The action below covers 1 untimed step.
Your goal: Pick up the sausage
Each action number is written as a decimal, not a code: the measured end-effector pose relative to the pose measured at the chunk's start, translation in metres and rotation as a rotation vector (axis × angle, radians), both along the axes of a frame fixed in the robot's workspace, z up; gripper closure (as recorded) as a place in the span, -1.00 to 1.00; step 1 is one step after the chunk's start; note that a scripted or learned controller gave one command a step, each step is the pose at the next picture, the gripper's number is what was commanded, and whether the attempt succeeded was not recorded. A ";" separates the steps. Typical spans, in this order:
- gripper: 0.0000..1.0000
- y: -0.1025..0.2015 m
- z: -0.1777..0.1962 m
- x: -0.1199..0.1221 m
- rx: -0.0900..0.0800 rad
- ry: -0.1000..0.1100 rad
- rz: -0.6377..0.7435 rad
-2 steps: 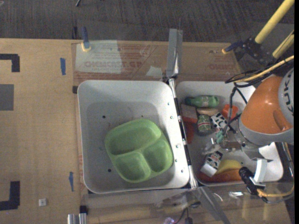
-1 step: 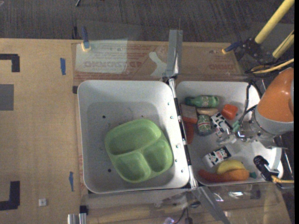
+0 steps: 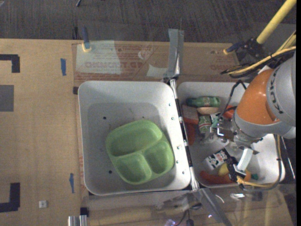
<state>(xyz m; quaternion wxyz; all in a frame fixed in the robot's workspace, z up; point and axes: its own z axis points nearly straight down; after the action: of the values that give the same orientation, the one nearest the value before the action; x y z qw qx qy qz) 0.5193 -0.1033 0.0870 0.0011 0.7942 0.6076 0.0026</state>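
Tan bench surface (image 3: 37, 140) carries two shallow white bins side by side. Left bin (image 3: 91, 102) holds a green three-compartment plate (image 3: 139, 151), lying near its front right corner. Right bin (image 3: 275, 166) holds a cluster of small toy foods, partly covered by the arm. Grey arm with its orange band (image 3: 256, 102) reaches in from the right and hangs over the right bin; its gripper (image 3: 221, 128) points toward the bin's left half, and whether it is released or clenched cannot be told. Green object (image 3: 203, 100) lies at the back of that bin. Small white carton with dark markings (image 3: 216, 160) lies toward the front. Sausage (image 3: 212, 177), reddish-orange, lies along the front wall, just in front of the carton and apart from the gripper.
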 end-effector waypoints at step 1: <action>-1.00 0.048 0.096 -0.040 -0.001 0.007 0.146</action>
<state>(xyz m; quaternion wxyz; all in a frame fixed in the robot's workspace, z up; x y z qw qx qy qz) 0.4797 -0.0554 0.1834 -0.0007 0.7476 0.6641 -0.0006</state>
